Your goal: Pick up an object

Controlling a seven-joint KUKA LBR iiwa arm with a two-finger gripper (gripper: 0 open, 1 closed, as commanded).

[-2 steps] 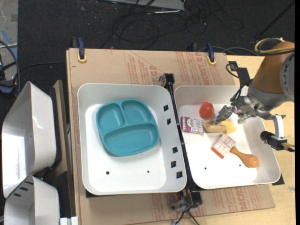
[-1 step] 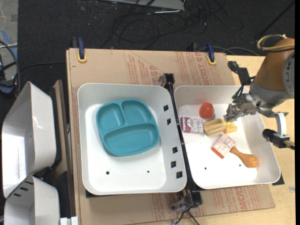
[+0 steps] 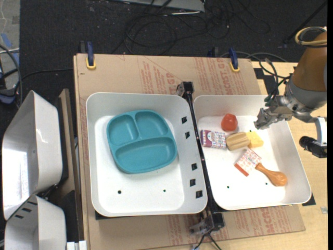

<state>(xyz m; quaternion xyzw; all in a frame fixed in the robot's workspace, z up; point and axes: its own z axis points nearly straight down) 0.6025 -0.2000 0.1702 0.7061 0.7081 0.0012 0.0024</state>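
The right bin holds a red tomato-like ball, a small purple-and-white carton, a tan bread-like block, a yellow piece, a red-and-white packet and an orange spoon-like toy. My gripper hangs over the bin's upper right part, just above the yellow piece and to the right of the red ball. Nothing shows between its fingers.
A teal divided plate lies in the left bin. A black divider runs between the bins. White tubs stand off the bench at the left. Cables lie on the floor behind.
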